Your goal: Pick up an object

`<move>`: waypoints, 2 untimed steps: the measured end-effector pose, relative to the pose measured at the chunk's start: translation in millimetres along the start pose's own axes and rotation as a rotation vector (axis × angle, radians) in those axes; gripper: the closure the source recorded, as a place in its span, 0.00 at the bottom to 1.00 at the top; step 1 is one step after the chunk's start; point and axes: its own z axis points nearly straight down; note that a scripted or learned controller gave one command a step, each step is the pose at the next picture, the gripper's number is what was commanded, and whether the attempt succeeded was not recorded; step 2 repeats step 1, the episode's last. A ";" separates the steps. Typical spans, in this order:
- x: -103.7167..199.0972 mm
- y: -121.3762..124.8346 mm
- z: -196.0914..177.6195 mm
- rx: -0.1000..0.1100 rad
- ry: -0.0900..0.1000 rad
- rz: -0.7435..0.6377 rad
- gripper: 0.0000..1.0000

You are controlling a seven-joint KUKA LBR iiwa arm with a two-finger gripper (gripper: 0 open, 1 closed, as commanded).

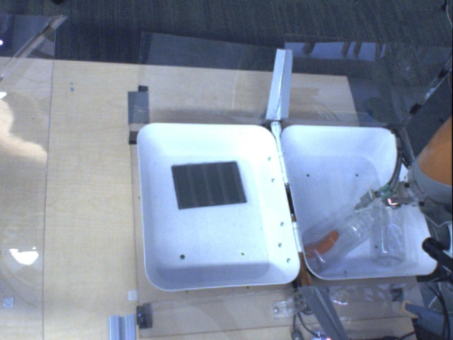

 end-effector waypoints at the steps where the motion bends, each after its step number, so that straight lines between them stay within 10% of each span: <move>1: 32.1 4.1 0.7 -0.022 -0.019 -0.136 0.00; 2: 32.1 4.1 0.7 -0.022 -0.019 -0.136 0.00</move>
